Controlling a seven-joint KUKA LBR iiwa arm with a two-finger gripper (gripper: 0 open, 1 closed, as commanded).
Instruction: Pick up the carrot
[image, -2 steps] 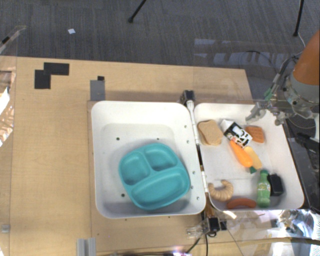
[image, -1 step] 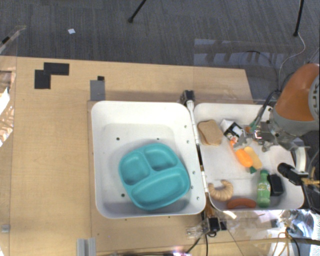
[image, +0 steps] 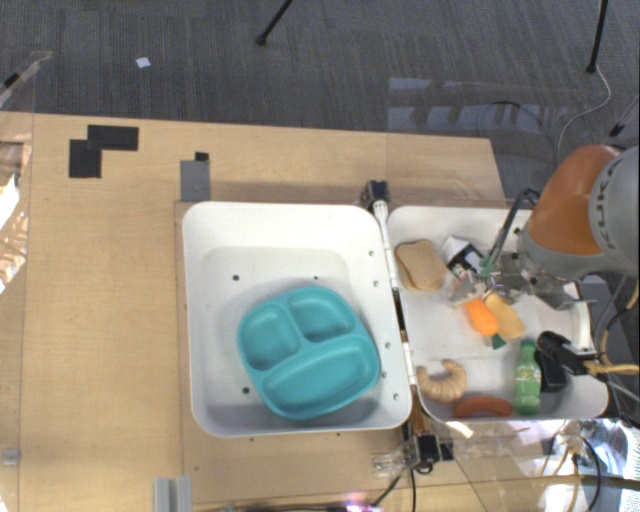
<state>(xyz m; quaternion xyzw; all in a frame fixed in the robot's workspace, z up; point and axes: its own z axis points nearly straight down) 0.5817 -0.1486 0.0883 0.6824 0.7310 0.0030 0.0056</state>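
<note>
Seen from above at a slant, two shallow white bins sit side by side on a wooden bench. The left bin (image: 200, 300) holds a teal divided plate (image: 308, 351). The right bin (image: 430, 405) holds a tan bread slice (image: 420, 265), a croissant (image: 443, 379), a red sausage (image: 483, 406), a green bottle (image: 527, 377) and the orange carrot (image: 483, 318), lying near the bin's middle just beside a pale yellow item (image: 505, 315). The grey arm with its orange band (image: 572, 215) reaches in from the right. Its gripper (image: 480, 283) hangs just above the carrot's upper end, possibly touching it; how far it is open cannot be told.
</note>
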